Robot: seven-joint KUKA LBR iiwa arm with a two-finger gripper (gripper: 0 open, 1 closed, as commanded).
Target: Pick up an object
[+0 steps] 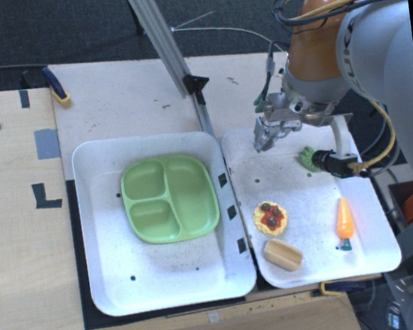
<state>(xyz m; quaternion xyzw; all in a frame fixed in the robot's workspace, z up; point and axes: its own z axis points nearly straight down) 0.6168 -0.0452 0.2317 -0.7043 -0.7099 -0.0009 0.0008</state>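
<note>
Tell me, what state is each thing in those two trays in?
green plate: flat, right way up, compartments empty, in the left bin.
fruit tart: flat, topping up, in the right bin.
bread roll: lying on its side.
carrot: lying flat, green end toward the near rim.
green toy: partly hidden, state unclear.

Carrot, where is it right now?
In the camera view, the carrot lies in the right-hand bin near its right edge, right of the fruit tart.

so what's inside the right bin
A tart, a bread roll, a carrot and a small green thing, part hidden by the arm. The gripper hangs over the bin's far left corner. The arm covers the far right corner.
</note>
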